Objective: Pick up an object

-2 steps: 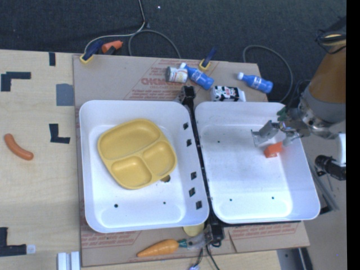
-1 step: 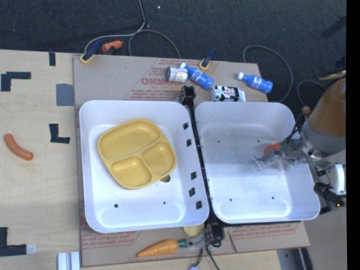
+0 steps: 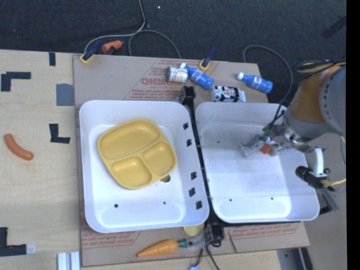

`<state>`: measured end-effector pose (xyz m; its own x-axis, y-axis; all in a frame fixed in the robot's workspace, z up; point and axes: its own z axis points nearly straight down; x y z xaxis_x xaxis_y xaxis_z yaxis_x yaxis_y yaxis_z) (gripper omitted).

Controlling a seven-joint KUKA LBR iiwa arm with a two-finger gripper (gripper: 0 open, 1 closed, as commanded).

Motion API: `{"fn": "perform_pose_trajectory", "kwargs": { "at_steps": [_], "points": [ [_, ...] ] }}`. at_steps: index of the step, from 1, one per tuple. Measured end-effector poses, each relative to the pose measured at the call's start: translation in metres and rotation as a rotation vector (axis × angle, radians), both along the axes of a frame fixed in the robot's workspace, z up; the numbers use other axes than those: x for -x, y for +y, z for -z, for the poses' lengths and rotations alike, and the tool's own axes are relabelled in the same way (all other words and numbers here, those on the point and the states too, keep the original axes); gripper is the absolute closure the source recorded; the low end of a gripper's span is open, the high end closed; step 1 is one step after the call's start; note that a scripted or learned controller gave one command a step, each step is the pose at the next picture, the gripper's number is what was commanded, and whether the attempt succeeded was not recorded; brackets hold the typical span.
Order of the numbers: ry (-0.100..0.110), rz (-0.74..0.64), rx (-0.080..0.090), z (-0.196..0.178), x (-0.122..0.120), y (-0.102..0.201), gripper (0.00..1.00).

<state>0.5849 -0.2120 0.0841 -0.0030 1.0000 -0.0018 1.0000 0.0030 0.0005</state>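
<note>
Arm (image 3: 323, 108) cut off by the right edge; only its wrist section shows. Gripper (image 3: 256, 147) small and blurred, so how the jaws stand cannot be told. A dark object (image 3: 165, 178) is mostly hidden under the yellow divided plate (image 3: 136, 152). Label on the small box (image 3: 228, 94) too small to read.

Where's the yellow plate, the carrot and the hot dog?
yellow plate (image 3: 136, 152): camera view, middle divider.
carrot (image 3: 157, 248): camera view, orange body.
hot dog (image 3: 18, 147): camera view, its middle.
</note>
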Motion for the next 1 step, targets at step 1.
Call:
{"fn": "perform_pose_trajectory", "kwargs": {
  "at_steps": [1],
  "points": [
    [0.009, 0.0, -0.003, -0.0007, -0.0846, -0.011, 0.0]
  ]
}}
